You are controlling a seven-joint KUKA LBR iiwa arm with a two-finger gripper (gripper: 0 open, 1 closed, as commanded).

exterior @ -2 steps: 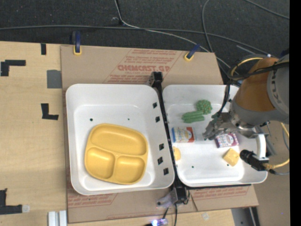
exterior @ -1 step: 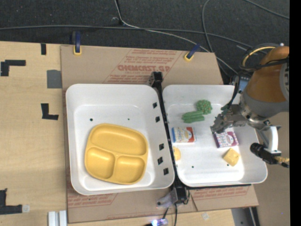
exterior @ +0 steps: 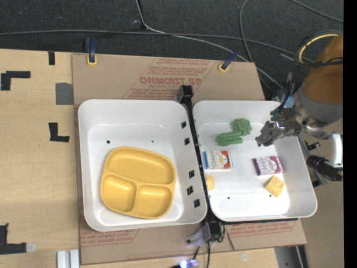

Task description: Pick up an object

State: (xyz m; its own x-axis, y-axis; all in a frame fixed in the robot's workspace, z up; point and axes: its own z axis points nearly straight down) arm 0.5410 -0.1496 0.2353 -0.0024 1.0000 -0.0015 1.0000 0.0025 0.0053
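Gripper (exterior: 266, 137) hangs over the right bin (exterior: 298, 208), just right of the green toy (exterior: 236, 133) (likeliest target, being nearest). Can't tell finger state: too dark and small. Purple packet (exterior: 267, 164) and yellow block (exterior: 274, 186) lie below it.

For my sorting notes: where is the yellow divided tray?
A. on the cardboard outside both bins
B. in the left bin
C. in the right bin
B: the yellow divided tray lies inside the left bin, apart from the small items in the right bin.
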